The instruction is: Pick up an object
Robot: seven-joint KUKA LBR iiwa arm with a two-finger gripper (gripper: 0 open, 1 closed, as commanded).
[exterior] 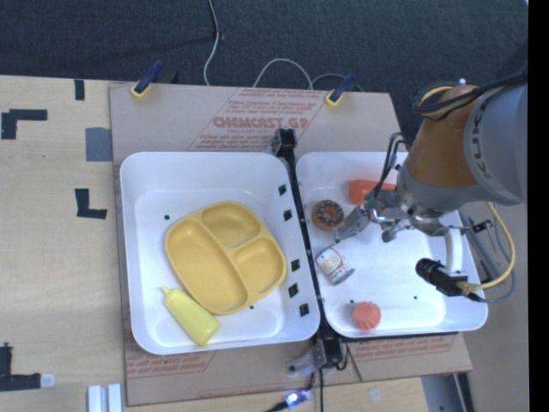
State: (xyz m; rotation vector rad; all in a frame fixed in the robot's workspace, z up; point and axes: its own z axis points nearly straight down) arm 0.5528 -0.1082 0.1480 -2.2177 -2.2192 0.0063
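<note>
The bench [51, 230] was pale wood with black marks. On it lay a brown board [257, 118] printed in red, held by two clamps [147, 79] at its far edge. Two white bins [137, 230] sat side by side on the board.

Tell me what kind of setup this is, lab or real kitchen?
Most likely a robot grasping test bench, not a kitchen. Two shallow white plastic bins sit side by side on a printed cardboard sheet held by yellow-and-blue clamps. The contents look like toys: a yellow sectioned plastic plate and a small chocolate doughnut.
</note>
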